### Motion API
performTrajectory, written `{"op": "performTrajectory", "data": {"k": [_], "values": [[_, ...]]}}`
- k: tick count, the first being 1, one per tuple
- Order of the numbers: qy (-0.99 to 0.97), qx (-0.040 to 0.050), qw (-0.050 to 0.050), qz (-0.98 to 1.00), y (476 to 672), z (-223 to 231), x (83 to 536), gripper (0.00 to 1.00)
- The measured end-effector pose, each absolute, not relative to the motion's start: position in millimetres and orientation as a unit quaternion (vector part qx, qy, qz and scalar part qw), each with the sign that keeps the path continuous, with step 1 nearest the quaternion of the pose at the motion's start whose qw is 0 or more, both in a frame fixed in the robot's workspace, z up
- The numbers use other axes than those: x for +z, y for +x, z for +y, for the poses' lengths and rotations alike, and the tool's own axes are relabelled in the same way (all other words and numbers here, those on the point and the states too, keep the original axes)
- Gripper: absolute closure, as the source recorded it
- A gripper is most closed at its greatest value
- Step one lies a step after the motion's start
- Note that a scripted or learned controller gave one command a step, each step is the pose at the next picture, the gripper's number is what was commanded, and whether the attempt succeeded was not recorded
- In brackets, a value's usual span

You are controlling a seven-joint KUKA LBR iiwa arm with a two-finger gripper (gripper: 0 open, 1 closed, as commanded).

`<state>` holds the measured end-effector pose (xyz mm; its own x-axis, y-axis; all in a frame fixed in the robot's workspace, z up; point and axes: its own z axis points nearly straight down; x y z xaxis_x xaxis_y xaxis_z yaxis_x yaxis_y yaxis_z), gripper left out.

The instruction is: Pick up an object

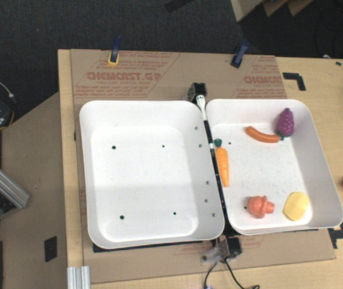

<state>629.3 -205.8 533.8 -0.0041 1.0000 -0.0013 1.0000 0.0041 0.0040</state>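
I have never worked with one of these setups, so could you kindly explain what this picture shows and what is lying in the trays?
This is a single camera fixed above a bench, looking down at a slant. Two shallow white bins sit side by side on a brown board. The right bin holds toy food: a carrot against its left wall, a sausage, purple grapes, a yellow lemon and a reddish piece. The left bin shows bare white floor. A robot arm is meant to reach in from the right and pick up one item.
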Motion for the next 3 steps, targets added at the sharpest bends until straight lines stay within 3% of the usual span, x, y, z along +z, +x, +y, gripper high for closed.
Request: {"op": "performTrajectory", "data": {"k": [1,2,3], "values": [[0.706,0.001,0.002,0.708,668.0,-190,534,0.0],[0.709,0.0,0.001,0.705,580.5,-202,538,0.0],[0.706,0.0008,0.002,0.708,642.6,-184,534,0.0]]}}
